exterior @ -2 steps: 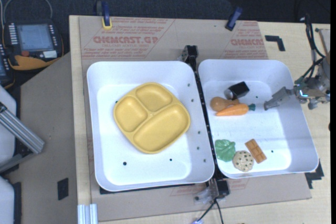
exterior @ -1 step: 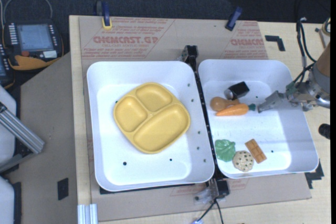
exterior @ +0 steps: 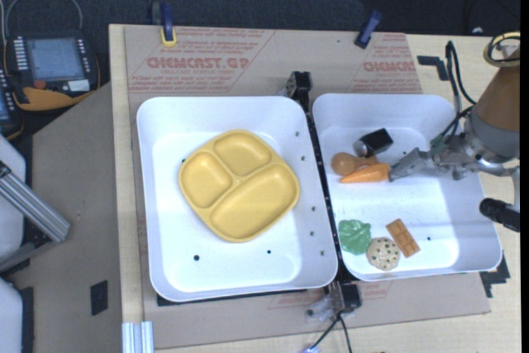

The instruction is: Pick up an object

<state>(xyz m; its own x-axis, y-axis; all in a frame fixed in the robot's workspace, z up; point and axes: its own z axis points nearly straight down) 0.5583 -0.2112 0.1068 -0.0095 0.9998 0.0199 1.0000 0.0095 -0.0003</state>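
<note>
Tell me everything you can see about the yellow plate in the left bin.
The yellow plate is a rounded-square divided dish that looks like smooth plastic, with a raised rim and three compartments: two smaller ones toward the far side and one large one toward the near side. It lies flat and right way up, turned at a slant, near the middle of the left bin. Its compartments hold nothing visible. Only the bin floor touches it.

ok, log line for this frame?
gripper: right bin, beside carrot, nothing visibly held | fingers: unclear | left bin: yellow plate
</note>
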